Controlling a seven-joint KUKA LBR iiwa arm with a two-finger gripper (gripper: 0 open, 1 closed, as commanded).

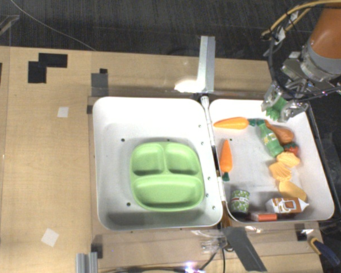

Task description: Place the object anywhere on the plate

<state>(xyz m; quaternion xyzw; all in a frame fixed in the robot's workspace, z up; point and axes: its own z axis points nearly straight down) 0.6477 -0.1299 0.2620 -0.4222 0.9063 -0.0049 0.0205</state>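
A green divided plate (166, 175) lies in the left white bin (111, 152), nothing on it. My gripper (281, 109) hangs over the back right part of the right bin (321, 178), below the orange wrist band. A small green object (274, 104) shows between its fingers, and the gripper looks shut on it. The plate is far to the gripper's left and nearer the front.
The right bin holds two carrots (232, 123) (225, 155), a green packet (270, 141), a brown drumstick (282, 133), yellow chips (286, 165), a small carton (287, 205) and a green can (239, 199). A metal post (207, 64) stands behind the divide between the bins.
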